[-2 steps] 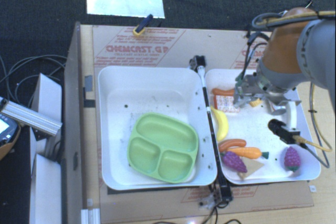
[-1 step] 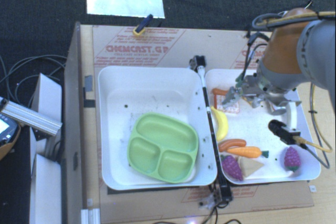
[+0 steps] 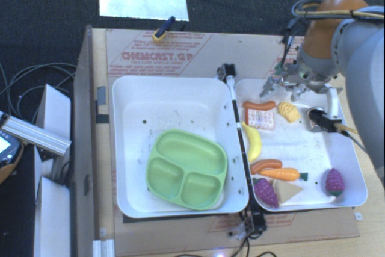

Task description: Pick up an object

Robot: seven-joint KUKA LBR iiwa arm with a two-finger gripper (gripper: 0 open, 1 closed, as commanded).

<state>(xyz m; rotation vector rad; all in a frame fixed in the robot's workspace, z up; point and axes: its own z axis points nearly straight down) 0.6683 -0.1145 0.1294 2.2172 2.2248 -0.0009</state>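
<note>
My pincer (image 3: 281,88) hangs over the far edge of the right bin (image 3: 349,156), its fingers spread apart and gripping nothing. The corn cob (image 3: 288,111) and the sausage (image 3: 259,105) lie just near of it.

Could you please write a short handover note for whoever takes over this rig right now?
Gripper: above the far edge of the right white bin, nothing visibly held; whether it is open or shut cannot be told.
Right bin holds the toy food: red hot dog, yellow corn piece, yellow banana, orange carrot, two purple grape bunches, tan wedge.
Left white bin holds a green divided plastic plate.
Done: nothing picked yet.
Left: descend, close on one object, lift. The corn and hot dog look nearest.
</note>
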